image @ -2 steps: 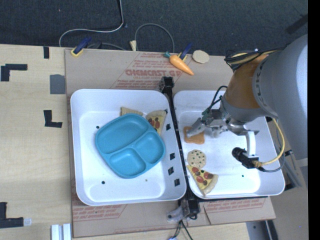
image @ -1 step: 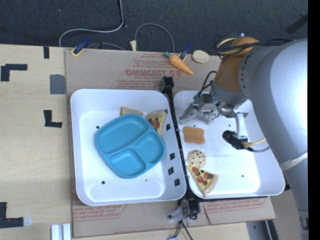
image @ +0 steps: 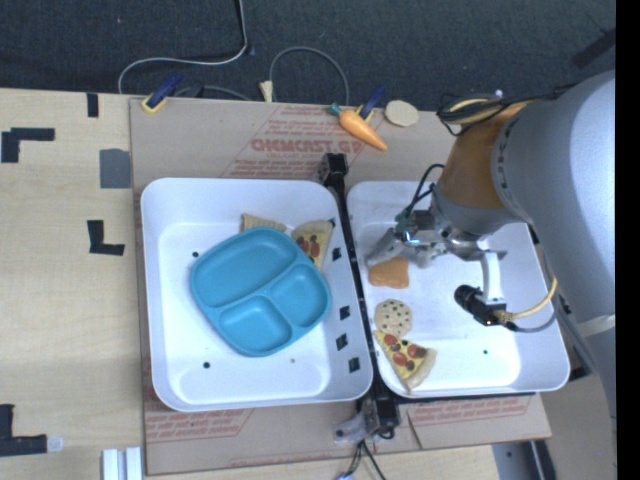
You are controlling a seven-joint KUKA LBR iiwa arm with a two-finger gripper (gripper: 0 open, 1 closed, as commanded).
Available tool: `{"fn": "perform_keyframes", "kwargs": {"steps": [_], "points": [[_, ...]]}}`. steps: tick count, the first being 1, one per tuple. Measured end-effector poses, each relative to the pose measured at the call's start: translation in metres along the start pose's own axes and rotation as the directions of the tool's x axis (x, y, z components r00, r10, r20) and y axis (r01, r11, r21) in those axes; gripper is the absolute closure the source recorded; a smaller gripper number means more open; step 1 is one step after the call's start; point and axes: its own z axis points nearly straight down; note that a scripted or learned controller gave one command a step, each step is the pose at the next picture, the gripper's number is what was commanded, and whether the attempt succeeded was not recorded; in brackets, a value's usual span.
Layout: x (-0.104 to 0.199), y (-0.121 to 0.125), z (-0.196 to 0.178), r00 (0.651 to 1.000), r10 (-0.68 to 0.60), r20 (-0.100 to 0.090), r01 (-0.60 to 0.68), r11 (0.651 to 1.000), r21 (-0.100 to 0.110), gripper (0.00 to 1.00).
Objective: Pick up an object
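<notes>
My gripper (image: 398, 246) is low in the right bin (image: 500, 368), near its left wall. Right below its tip lies an orange-tan, bread-like piece (image: 390, 273), touching or nearly touching it. A chocolate-chip cookie (image: 393, 316) sits in front of that piece. Nearer the bin's front left corner lies a pizza slice (image: 405, 356). The wrist and arm hide the back part of this bin.
The left bin (image: 170, 348) holds a blue divided plate (image: 260, 290), a second pizza slice (image: 315, 240) and a tan wedge (image: 262, 225) partly under the plate. Behind the bins, a toy carrot (image: 362, 128) and a beige disc (image: 402, 114) rest on the cardboard.
</notes>
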Motion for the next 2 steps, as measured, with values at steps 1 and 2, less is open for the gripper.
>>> {"fn": "perform_keyframes", "kwargs": {"steps": [1, 2], "points": [[0.006, -0.004, 0.0, 1.0, 0.0, 0.003, 0.0, 1.0, -0.001, 0.0], [0.001, -0.001, -0.014, 1.0, 0.005, 0.011, -0.005, 1.0, -0.011, 1.0]]}}
